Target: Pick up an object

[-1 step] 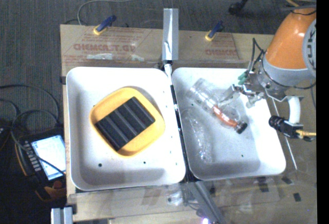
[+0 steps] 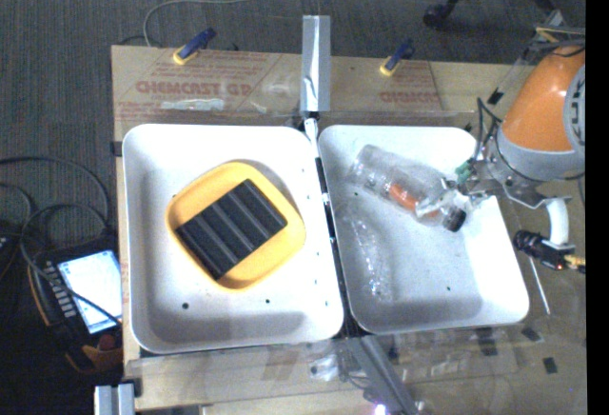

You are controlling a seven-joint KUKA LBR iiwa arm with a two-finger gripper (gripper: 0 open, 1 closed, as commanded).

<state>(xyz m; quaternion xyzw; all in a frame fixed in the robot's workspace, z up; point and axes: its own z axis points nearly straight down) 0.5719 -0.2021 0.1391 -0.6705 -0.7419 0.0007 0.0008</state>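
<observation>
A brown, board-covered counter (image 2: 238,85) carried two shallow white bins set side by side, their inner rims touching. The left bin (image 2: 152,213) and the right bin (image 2: 476,289) took up most of its surface. Two clamps with blue and yellow handles, one (image 2: 193,46) at the far left and one (image 2: 397,56) at the far right, gripped the back edge. Faint red lettering on the board was too blurred to read, possibly a brand name.

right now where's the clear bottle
The clear bottle lies on its side in the right bin, toward its far edge, with the gripper at its right end.
</observation>
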